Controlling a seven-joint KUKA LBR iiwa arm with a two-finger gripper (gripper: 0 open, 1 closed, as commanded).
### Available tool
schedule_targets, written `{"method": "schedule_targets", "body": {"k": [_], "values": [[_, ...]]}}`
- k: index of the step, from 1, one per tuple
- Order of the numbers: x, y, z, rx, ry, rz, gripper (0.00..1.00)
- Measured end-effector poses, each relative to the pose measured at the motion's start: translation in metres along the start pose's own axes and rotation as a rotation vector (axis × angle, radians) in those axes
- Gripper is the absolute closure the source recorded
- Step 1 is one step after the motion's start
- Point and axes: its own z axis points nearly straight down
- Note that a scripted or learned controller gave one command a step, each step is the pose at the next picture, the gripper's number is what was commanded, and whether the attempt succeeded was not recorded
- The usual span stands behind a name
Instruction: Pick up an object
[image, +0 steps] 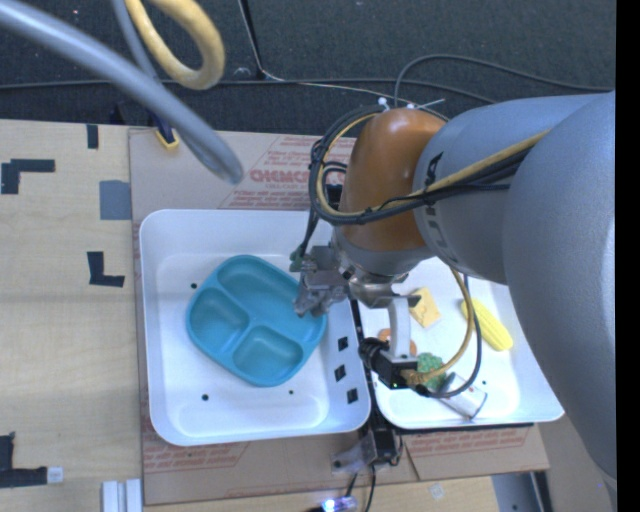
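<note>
A blue divided plate (250, 320) lies tilted in the left white bin (165, 300). My gripper (312, 290) hangs under the orange wrist band, low over the plate's right rim near the wall between the bins. The arm hides much of the right bin (520, 400). In that bin lie a yellow wedge (425, 308), a long yellow piece (492, 325), a green broccoli-like toy (430, 364) and a small orange piece (408, 348).
The arm's grey bulk covers the right side of the scene. Cables loop around the wrist and down over the right bin. A grey hose and a yellow loop hang at the top left.
</note>
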Motion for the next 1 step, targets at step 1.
{"method": "schedule_targets", "body": {"k": [1], "values": [[-0.0020, 0.0012, -0.0005, -0.002, -0.001, 0.002, 0.00]]}}
